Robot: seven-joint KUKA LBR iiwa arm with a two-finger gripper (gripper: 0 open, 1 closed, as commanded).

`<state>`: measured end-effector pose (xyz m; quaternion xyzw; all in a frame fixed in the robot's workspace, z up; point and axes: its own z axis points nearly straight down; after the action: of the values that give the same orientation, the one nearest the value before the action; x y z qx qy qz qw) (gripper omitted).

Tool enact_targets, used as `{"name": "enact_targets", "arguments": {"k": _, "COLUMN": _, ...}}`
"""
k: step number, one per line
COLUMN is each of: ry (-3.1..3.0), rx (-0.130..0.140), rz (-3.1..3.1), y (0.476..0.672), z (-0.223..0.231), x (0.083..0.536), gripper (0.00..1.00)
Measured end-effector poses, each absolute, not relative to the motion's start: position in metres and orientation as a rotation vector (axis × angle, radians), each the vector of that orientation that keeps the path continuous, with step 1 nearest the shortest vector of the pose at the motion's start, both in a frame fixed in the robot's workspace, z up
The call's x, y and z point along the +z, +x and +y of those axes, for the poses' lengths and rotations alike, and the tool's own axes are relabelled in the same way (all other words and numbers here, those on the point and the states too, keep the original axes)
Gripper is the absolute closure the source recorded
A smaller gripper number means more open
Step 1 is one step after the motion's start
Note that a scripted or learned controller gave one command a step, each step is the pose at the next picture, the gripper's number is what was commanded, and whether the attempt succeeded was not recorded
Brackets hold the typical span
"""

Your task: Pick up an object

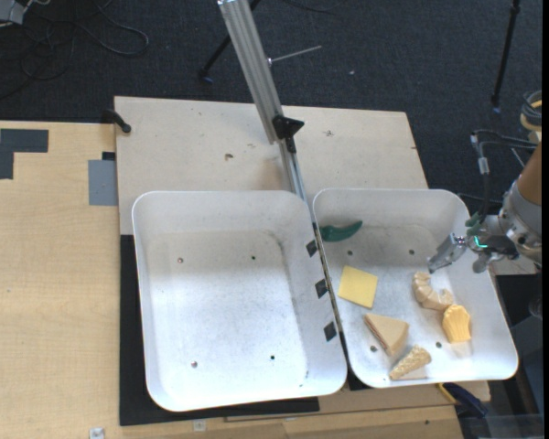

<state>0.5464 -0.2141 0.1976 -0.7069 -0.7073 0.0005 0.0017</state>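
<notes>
**Gripper hung open over the right bin's far edge, nothing in it**

The left bin (165, 210) stood with a bare white floor, marked by a few dark specks. A slanted aluminium rail (256, 76) ran down from the top of the view to the seam between the two bins.

The right bin (393, 199) held all the objects. Nearest the seam, a small green piece (340, 231) lay by the back wall, its long axis roughly left to right and slightly curved. In front of it sat a flat yellow square (358, 286), turned a little so its corners pointed toward the bin's sides. Further forward lay a tan wedge (388, 332), its narrow end toward the back-left, and just in front of that a smaller pale wedge (409, 363), its long axis running from front-left up to back-right. To their right, a lumpy beige piece (431, 292) rested beside an orange-yellow block (456, 323); the two looked to be touching, though the view was too coarse to be sure. The block stood with its long axis running front to back.

The gripper (465, 251) hovered above the bin's right rim, just behind the beige piece, its fingers (442, 255) spread and holding nothing.
</notes>
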Motion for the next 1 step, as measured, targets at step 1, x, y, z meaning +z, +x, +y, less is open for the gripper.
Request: {"name": "enact_targets", "arguments": {"k": 1, "ry": -2.216, "rx": 0.006, "rz": -2.215, "y": 0.5443, "z": -0.2171, "x": 0.1339, "gripper": 0.0}}
